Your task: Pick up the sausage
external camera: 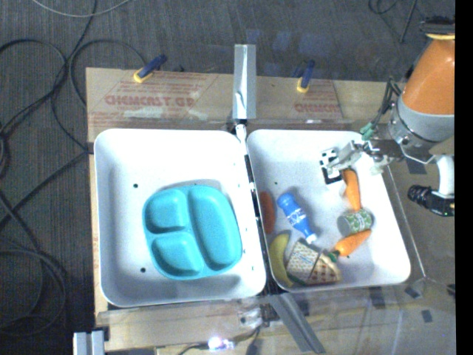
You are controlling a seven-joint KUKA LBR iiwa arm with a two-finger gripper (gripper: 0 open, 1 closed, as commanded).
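One sausage [267, 208] at right bin's left wall, gripper [341, 161] well apart

arm [432, 87] cut off at right edge; banana [278, 256] partly under patterned packet [312, 265]

Two white bins side by side on a table [103, 109]. In the left bin [118, 161], a turquoise divided tray [194, 230]. In the right bin [392, 265], a blue bottle [296, 216], a banana [278, 257], a carrot [350, 244] and a patterned packet [314, 265], clustered toward the front.
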